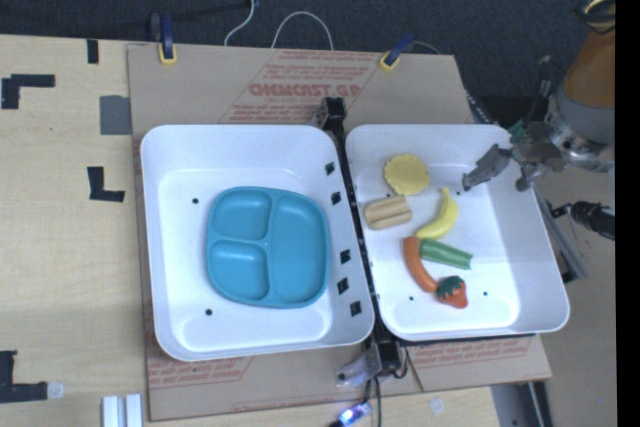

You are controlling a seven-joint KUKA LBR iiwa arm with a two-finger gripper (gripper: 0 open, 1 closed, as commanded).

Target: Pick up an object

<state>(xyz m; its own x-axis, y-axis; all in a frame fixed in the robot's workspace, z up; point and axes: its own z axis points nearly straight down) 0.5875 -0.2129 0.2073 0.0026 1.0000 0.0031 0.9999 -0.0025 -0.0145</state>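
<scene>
The gripper [502, 169] hung over the upper right part of the right bin [530, 245], its two fingers spread apart with nothing between them. The nearest toy food was the banana [441, 215], down and to the left of the gripper, near but apart from it. Its long axis ran at a slant, upper end towards the gripper, lower end pointing down-left. Beyond it to the left lay a round yellow cookie [406, 174] and a bread roll [387, 212]; farther below lay a carrot [419, 264] and a strawberry [453, 292].
</scene>
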